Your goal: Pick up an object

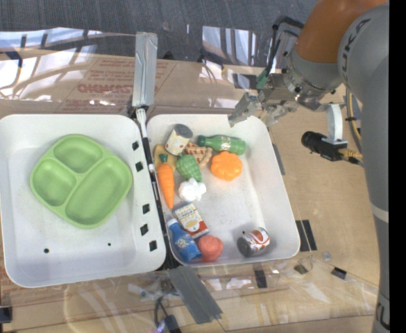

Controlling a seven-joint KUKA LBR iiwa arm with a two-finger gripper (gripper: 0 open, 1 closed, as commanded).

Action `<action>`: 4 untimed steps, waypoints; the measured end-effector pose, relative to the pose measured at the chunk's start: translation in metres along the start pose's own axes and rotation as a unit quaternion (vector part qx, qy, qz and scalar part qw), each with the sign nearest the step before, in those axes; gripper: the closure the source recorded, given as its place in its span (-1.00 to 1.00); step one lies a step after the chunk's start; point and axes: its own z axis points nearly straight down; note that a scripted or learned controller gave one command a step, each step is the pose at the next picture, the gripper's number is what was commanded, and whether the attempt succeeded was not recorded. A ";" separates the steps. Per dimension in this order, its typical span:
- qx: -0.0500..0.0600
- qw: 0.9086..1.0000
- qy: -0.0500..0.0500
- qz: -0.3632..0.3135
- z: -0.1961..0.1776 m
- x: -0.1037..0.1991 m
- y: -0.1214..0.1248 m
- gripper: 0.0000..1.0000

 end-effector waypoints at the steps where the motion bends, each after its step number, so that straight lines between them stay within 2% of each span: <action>1: 0.002 1.000 0.001 0.008 0.166 -0.039 -0.023 -1.00; 2: -0.003 1.000 0.000 0.009 0.187 -0.037 -0.025 -1.00; 3: -0.001 1.000 0.000 0.008 0.179 -0.036 -0.025 1.00; 4: -0.004 0.982 0.001 0.189 0.186 0.003 -0.032 1.00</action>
